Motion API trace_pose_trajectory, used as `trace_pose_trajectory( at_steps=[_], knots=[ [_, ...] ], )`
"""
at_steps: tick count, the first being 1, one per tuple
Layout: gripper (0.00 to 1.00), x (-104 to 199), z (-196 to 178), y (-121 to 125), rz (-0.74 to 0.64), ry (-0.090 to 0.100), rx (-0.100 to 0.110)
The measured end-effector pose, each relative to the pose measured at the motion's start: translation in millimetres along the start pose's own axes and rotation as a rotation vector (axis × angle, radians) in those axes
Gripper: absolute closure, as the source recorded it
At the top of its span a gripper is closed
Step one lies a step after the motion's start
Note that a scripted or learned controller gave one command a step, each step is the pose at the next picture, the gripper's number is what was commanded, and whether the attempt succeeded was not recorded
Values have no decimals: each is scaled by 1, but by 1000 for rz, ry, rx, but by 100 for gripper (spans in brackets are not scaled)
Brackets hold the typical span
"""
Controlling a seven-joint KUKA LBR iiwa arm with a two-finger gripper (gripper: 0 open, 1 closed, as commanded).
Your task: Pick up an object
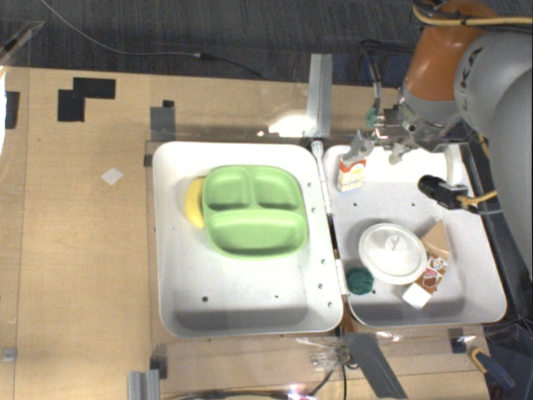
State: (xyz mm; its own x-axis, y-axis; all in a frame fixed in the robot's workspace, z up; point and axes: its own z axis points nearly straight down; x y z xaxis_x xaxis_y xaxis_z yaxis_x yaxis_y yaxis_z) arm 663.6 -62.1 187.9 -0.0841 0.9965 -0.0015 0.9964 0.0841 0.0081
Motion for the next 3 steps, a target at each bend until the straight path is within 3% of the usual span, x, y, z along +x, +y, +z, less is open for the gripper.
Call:
trace_pose_trajectory(
  at_steps=[1, 2, 3],
  knots=[
    [0, -30, 87, 3, -10, 0, 5],
    [0, 13, 1, 8, 233, 0, 2],
    [0, -25, 33, 4, 225, 0, 4]
  ],
)
